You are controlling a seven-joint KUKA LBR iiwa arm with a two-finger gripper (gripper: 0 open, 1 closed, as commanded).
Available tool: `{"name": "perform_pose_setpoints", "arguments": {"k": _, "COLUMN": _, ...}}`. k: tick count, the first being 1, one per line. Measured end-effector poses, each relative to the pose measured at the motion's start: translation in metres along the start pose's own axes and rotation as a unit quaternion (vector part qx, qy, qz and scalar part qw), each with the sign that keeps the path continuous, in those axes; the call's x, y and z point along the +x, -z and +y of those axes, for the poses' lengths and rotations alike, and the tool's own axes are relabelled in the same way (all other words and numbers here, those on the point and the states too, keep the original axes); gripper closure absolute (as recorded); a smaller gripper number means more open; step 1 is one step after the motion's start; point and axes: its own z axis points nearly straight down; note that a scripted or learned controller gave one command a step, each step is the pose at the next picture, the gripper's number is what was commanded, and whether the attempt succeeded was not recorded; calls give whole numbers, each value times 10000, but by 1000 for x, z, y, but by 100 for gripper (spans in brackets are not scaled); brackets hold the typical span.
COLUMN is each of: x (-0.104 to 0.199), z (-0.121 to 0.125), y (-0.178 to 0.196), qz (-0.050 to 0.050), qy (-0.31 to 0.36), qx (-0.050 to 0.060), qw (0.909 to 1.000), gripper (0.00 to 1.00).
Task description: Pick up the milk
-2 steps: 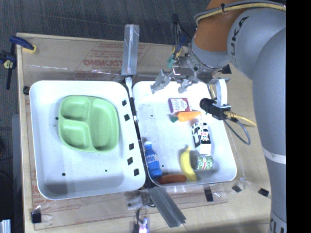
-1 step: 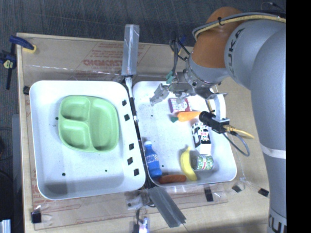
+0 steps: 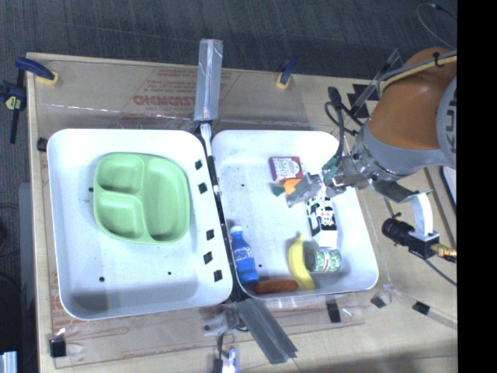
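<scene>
The milk (image 3: 322, 214) is a small white carton with black cow patches. It lies in the right bin (image 3: 256, 150), near that bin's right wall. My gripper (image 3: 304, 189) hangs just above and to the left of the carton, reaching in from the right below the orange wrist band. Its fingers stand open with nothing between them, and the carton lies apart from them. A small orange item (image 3: 289, 183) sits right beside the fingertips.
The right bin also holds a purple box (image 3: 285, 165), a banana (image 3: 297, 261), a green can (image 3: 328, 260), a blue bottle (image 3: 243, 255) and a brown sausage (image 3: 276, 286). A green divided plate (image 3: 142, 196) lies in the left bin (image 3: 70, 278).
</scene>
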Motion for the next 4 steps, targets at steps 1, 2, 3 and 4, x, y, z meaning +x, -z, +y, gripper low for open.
{"name": "perform_pose_setpoints", "arguments": {"k": 1, "x": -37, "z": -43, "y": -28, "qz": -5, "qy": 378, "qx": -8, "qw": 9993, "gripper": 0}}
{"name": "perform_pose_setpoints", "arguments": {"k": 2, "x": -21, "z": -35, "y": -27, "qz": -9, "qy": 360, "qx": -10, "qw": 9993, "gripper": 0}}
{"name": "perform_pose_setpoints", "arguments": {"k": 3, "x": -42, "z": -1, "y": -117, "qz": 3, "qy": 354, "qx": 9, "qw": 9994, "gripper": 0}}
{"name": "perform_pose_setpoints", "arguments": {"k": 4, "x": -43, "z": -9, "y": -61, "qz": 0, "qy": 480, "qx": -4, "qw": 9988, "gripper": 0}}
